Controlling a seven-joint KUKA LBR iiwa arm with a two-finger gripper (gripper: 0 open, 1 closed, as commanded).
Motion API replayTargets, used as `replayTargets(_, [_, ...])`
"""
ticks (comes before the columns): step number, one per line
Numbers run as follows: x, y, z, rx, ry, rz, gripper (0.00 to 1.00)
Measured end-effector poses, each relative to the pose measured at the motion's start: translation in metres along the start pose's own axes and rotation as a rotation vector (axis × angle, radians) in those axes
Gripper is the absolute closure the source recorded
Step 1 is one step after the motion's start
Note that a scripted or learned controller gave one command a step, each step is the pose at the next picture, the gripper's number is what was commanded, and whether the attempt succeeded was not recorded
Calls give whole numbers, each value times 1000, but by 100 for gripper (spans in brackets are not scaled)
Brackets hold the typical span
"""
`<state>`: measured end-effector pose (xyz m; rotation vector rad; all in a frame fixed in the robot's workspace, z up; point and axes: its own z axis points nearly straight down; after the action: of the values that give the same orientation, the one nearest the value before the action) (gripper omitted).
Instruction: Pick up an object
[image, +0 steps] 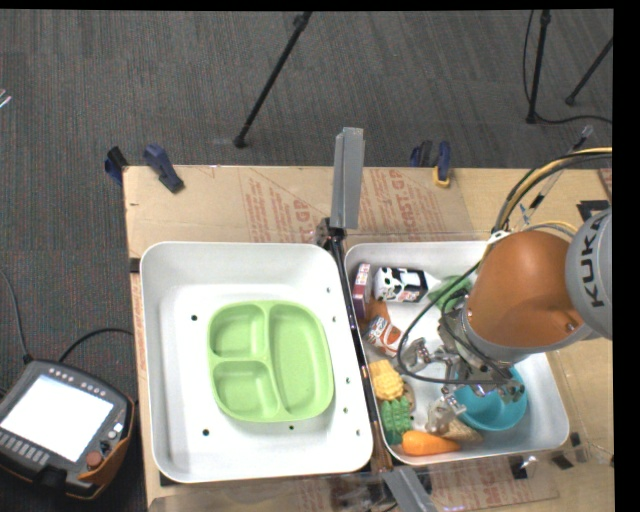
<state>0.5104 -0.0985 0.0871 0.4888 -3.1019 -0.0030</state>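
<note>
The arm (530, 290) comes in from the right and covers much of the right bin (555, 415); its orange band hides the bin's upper right part and whatever lies under it. The gripper (452, 385) hangs below the band among cables and metal parts, low over the bin's contents, and whether it is open or closed cannot be told from this slant. No object can be seen held in it.

Along the right bin's left side lie the objects: a black-and-white cow-patterned carton (402, 285) at the top, a small red-and-white packet (382, 335) below it, then a yellow corn cob (386, 380), a green knobbly piece (397, 415) and an orange carrot (432, 443) at the bottom edge. A teal bowl (495, 408) sits just beside the gripper, partly covered by the wrist (its far rim is lost under the arm). A green thing (450, 290) peeks out at the band's left edge; too little shows to name it.

The left bin (170, 300) holds a light green divided tray (270, 360) with three compartments.

Both bins rest on a cardboard-covered bench (240, 200) with red print, clamped at its far edge by blue clamps (160, 165). The floor is dark grey carpet (150, 70), with tripod legs (270, 75) reaching in from above. A teach pendant (60, 425) lies at the lower left, cut off by the edge.
</note>
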Motion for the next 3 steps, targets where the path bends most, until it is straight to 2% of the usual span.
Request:
replayTargets(1, [-12,-1,-3,15,-2,-139,0])
replayTargets(2, [-12,-62,0,-3,-1,-219,0])
replayTargets(3, [-14,-61,-10,-4,-3,-217,100])
